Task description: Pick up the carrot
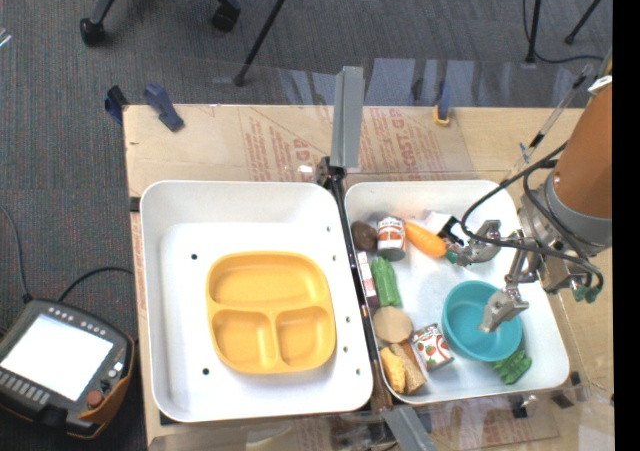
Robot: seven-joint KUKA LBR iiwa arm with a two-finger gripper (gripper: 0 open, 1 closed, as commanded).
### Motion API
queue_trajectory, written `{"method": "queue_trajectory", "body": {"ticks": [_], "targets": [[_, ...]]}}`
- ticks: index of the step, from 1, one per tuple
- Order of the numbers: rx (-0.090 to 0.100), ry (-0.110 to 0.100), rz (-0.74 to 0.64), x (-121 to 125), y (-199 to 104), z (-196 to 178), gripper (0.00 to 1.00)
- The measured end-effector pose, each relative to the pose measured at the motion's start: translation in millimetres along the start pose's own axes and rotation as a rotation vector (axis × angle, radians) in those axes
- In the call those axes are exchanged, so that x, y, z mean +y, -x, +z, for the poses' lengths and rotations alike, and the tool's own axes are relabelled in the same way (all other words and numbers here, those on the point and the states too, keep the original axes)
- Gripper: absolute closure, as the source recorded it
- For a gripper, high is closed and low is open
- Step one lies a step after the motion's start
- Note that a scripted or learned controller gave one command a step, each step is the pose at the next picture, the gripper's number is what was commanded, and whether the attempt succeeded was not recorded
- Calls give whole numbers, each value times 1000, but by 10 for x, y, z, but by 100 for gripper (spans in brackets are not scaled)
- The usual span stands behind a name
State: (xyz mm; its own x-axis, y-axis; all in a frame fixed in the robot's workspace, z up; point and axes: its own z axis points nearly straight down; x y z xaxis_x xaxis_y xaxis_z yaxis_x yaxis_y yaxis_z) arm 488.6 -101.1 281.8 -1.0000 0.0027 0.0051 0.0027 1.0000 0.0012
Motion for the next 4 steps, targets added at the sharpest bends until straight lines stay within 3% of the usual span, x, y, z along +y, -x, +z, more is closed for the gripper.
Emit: {"method": "queue_trajectory", "body": {"ticks": [1,2,3,4], "targets": [[4,3,-148,124,765,942,0],[-9,0,-186,124,1303,1610,0],[0,2,-134,-230,1162,1972,0],[-2,1,-147,-347,774,1960,0]]}}
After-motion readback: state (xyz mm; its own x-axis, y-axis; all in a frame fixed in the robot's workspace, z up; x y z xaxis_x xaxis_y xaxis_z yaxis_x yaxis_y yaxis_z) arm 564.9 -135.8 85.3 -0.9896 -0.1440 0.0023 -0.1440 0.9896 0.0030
